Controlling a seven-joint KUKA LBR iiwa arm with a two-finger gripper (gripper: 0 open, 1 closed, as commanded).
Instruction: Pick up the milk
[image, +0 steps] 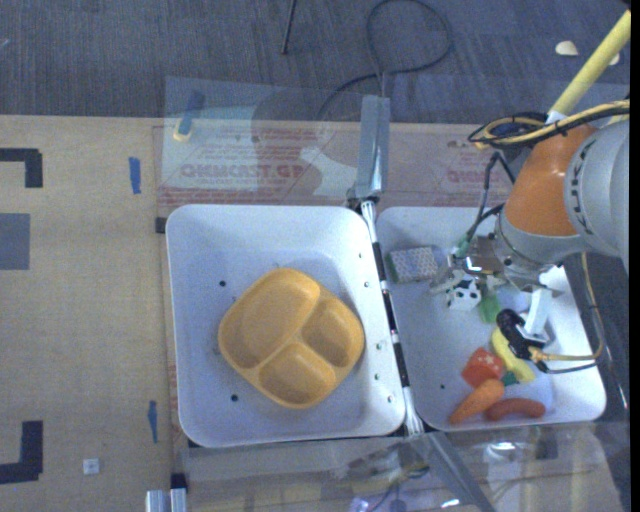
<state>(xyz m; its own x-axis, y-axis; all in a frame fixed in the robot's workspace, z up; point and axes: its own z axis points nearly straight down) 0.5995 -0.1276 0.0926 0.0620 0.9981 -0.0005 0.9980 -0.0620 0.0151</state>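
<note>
The milk (462, 294) is a small white carton with black cow spots, lying in the upper left part of the right bin (430, 370). My gripper (470, 272) hangs directly over it, its metal tip overlapping the carton's top edge. The grey wrist with its orange band (540, 195) reaches in from the upper right and hides the part of the bin behind the carton. Whether the carton is touched or held is not visible from this angle.
A grey textured block (415, 263) lies left of the milk. A green piece (488, 306) sits at its right. Toward the bin's front lie a banana (508, 352), a red pepper (482, 367), a carrot (478, 400) and a sausage (516, 408). The left bin (200, 250) holds a yellow divided plate (291, 336).
</note>
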